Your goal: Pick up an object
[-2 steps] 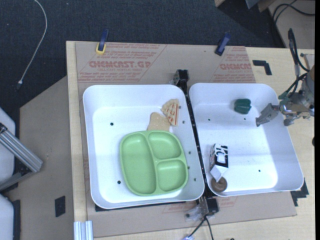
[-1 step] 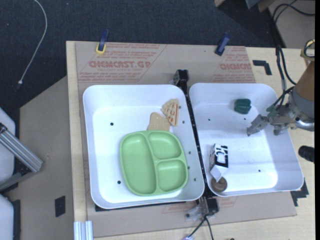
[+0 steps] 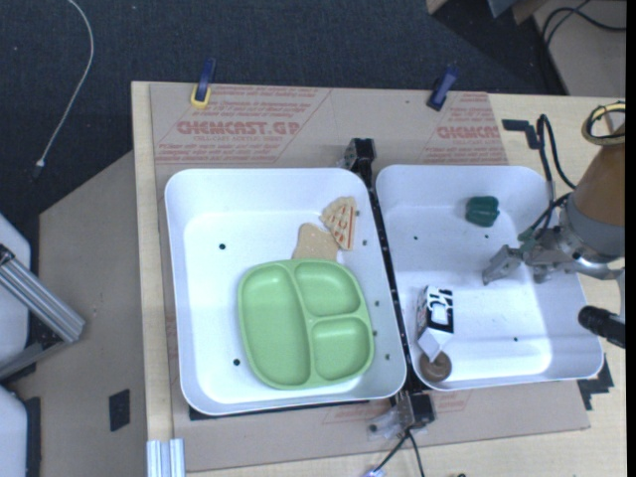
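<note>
Over the right bin the gripper hung with fingers spread wide, nothing between them. Green block sat near the bin's far wall, apart from the gripper. Black-white carton lay by the bin's left wall. Risk: closing there grabs air, or the carton gets shoved into the wall.

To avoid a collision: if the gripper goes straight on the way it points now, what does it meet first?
The gripper points left, probably toward the black-and-white object or the bare right bin floor; depth is unclear.
</note>
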### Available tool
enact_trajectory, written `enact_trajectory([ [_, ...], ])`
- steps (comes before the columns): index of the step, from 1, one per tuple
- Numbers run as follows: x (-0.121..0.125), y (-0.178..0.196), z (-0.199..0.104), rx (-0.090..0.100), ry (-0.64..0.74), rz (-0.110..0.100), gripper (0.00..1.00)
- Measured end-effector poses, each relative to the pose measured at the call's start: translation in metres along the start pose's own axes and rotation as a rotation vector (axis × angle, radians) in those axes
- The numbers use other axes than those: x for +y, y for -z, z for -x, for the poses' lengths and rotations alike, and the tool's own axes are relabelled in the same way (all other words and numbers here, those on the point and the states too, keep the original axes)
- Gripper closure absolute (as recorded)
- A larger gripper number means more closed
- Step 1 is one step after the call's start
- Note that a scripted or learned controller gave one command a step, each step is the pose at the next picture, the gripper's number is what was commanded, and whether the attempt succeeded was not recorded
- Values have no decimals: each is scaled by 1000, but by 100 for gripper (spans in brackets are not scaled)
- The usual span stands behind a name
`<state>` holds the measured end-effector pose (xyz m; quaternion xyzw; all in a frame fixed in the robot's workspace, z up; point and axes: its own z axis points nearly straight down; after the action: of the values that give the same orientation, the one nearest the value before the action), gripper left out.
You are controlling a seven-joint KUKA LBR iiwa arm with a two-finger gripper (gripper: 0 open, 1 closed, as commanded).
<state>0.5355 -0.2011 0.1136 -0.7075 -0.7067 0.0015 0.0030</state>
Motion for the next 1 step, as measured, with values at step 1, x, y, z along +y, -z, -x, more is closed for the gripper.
enact_trajectory([
  [1,2,13,0,-3,0,7,100],
])
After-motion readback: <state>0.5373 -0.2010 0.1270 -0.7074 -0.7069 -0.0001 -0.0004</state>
